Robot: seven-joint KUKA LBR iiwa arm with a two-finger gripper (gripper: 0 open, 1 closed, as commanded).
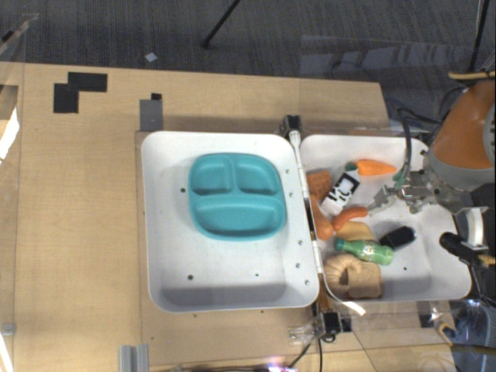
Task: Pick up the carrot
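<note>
Carrot (375, 167) lies far in the right bin (434, 281), long axis left-right, tip pointing right; gripper (387, 198) finger state cannot be told.

Two white bins sat mid-frame. Left bin (167, 208) held a teal divided plate (236, 194). Right bin (434, 273) held the carrot (375, 167) at upper centre, plus a green bottle (364, 249), black block (397, 236) and bread roll (353, 276). Gripper (385, 198) hovered just below the carrot, apart from it.
</note>
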